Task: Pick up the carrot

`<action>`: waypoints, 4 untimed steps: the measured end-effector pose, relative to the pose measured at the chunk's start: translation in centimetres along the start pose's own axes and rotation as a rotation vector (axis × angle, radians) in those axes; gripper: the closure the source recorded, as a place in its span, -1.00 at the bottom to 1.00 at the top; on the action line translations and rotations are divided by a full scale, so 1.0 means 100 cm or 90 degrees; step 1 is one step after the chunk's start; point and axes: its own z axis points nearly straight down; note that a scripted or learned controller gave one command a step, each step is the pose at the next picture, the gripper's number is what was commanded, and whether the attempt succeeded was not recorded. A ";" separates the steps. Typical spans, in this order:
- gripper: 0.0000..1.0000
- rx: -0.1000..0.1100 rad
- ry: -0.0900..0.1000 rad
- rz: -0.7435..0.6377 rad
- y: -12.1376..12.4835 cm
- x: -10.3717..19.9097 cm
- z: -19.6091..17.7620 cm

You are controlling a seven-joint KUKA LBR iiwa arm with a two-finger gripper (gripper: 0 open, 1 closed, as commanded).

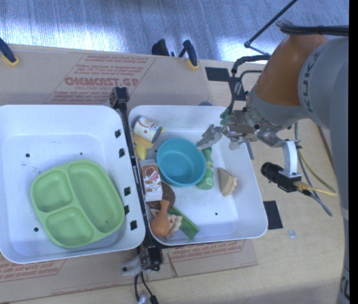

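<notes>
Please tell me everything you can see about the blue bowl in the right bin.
The blue bowl is a round, deep, light blue bowl, plastic by its look. It stands upright with its opening up, near the middle of the right bin, and nothing shows inside it. A green item lies against its right side, and a small printed packet lies at its lower left. The claw is just up and right of it.

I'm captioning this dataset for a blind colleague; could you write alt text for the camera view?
A grey and orange robot arm reaches from the right, its gripper above the right bin, which holds a blue bowl and toy foods, including a carrot near its front edge. The left bin holds a green divided plate.
</notes>
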 end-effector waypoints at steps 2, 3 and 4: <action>-1.00 -0.002 -0.001 -0.151 -0.002 0.106 -0.129; -1.00 -0.002 -0.002 -0.049 -0.032 0.174 -0.153; -1.00 -0.005 -0.002 -0.108 -0.040 0.260 -0.205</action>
